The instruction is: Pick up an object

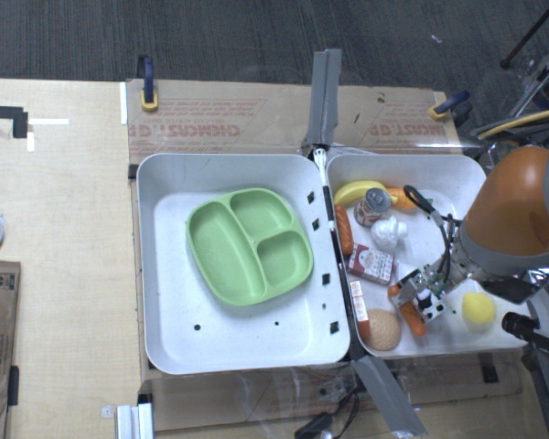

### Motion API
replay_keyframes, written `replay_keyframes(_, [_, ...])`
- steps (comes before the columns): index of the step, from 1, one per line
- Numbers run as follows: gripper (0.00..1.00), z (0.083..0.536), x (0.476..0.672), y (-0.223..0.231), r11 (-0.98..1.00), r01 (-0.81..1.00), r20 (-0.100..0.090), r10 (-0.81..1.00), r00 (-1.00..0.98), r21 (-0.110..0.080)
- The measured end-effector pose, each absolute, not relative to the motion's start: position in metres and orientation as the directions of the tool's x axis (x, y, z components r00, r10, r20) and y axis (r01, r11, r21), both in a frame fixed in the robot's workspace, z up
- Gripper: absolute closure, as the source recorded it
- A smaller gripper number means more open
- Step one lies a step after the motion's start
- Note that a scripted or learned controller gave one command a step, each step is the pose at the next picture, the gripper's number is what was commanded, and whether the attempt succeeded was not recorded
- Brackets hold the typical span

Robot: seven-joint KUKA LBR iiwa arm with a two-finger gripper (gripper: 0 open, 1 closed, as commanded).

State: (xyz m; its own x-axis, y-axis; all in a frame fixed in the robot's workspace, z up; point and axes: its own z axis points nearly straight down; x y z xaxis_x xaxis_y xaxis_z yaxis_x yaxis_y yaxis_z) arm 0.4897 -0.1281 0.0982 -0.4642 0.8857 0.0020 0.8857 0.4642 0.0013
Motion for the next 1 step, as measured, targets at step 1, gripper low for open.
replay_keyframes(1, [1.00,0.2572,0.5175,-0.0546,0.200,0.980,-0.001,0.980,-0.200,-0.001])
